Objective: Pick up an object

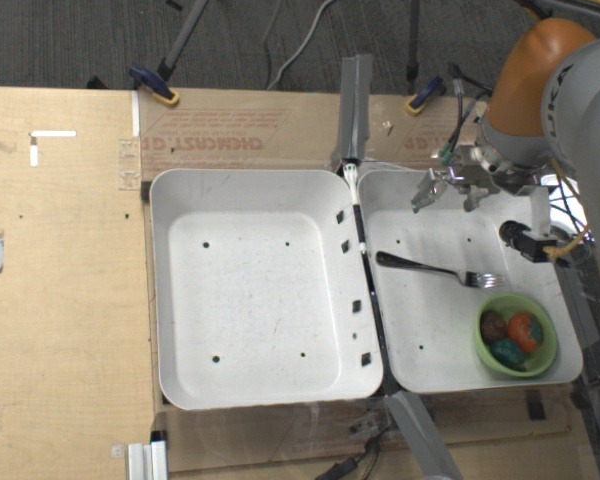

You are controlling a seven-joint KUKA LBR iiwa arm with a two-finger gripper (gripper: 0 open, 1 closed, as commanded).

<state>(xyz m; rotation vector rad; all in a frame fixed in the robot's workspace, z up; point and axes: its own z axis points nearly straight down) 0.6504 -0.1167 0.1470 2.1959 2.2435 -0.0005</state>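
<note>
**A:** Where's your target? The fork lies flat on the floor of the right bin, about mid-bin. Its dark handle end is near the divider between the bins and its tines sit just beside the green bowl.

**B:** And its line?

**A:** Your long axis runs nearly left to right, dipping slightly toward the tines. The tines point toward the bowl, which holds what look like small toy foods.

**B:** What step am I in?

**A:** I'd judge approach. Your gripper hangs over the bin's far edge, well apart from the fork, jaws spread somewhat with nothing between them.

**B:** Next move?

**A:** Probably bring it over the handle's middle, turn the jaws to straddle that axis crosswise, then descend.
</note>
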